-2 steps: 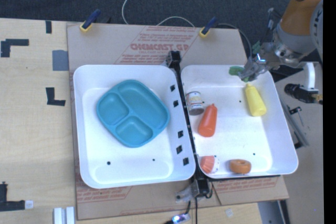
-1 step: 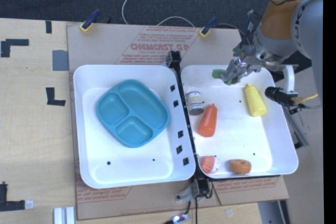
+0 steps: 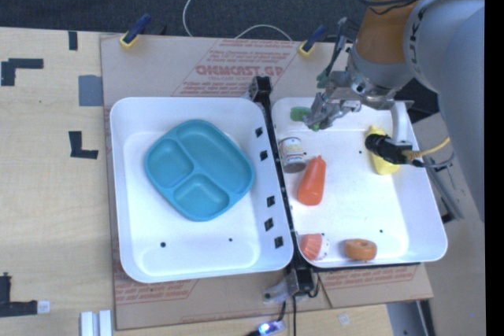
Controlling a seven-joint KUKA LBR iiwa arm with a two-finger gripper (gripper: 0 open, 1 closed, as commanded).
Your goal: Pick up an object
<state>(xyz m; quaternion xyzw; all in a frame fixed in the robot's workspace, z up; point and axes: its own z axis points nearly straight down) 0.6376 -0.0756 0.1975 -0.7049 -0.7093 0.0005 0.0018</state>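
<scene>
Right bin (image 3: 409,228): gripper (image 3: 319,119) over green object (image 3: 299,113).

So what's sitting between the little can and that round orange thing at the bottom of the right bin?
In the camera view, the orange bottle lies between the can and the round orange thing, on the right bin floor.

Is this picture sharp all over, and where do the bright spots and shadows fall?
Camera view: mostly sharp and evenly lit; the orange bottle and blue tray have crisp edges. The white bins look nearly washed out. The big grey arm, nearest the lens, is soft. Shadows are faint, close under each object.
</scene>
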